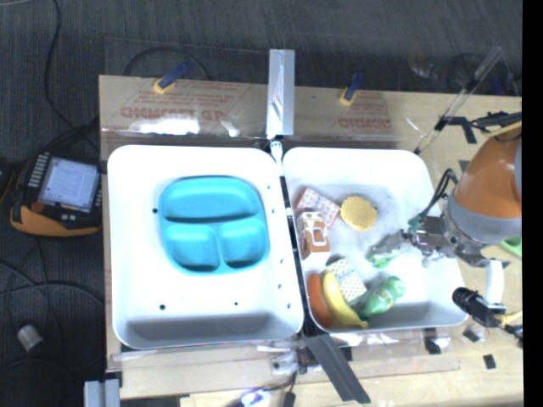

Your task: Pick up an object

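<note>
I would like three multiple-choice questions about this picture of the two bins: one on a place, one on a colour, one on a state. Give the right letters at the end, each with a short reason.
1. Where does the blue tray lie?
A. in the left bin
B. in the right bin
C. on the floor

2. What colour is the round flat piece in the right bin?
A. blue
B. yellow
C. black

3. How does the pincer stand to the bins?
A. over the left bin
B. over the right bin
C. outside both bins, over the floor

Answers: 1 A, the tray rests in the middle of the left bin. 2 B, the disc is yellow, beside the red and white packets. 3 B, the arm reaches from the right and the pincer is above the right bin's floor.
</note>
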Motion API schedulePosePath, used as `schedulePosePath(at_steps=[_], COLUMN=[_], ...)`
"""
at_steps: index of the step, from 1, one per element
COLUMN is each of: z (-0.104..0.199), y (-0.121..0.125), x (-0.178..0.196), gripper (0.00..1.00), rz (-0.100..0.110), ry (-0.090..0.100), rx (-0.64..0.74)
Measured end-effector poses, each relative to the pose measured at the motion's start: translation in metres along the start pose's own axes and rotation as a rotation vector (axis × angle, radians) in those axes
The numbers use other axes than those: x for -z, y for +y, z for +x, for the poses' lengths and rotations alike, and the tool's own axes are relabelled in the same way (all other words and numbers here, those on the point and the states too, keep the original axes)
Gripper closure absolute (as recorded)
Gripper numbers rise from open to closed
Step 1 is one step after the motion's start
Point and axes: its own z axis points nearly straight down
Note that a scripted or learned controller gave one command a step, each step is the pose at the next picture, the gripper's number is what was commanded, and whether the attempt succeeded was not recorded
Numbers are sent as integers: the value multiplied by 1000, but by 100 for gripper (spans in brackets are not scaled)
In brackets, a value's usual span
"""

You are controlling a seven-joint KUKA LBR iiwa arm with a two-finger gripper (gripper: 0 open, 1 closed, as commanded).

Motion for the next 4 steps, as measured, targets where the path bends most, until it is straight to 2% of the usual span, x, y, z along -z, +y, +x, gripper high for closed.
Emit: schedulePosePath(at_steps=[1, 2, 3, 4], z=[-1, 0, 0, 27], y=[29, 31, 31, 28], x=[-43, -34, -34, -43], gripper=[0, 100, 0, 0], rz=[-11, -15, -15, -16], ry=[-5, -1, -1, -7], rx=[223, 223, 224, 88])
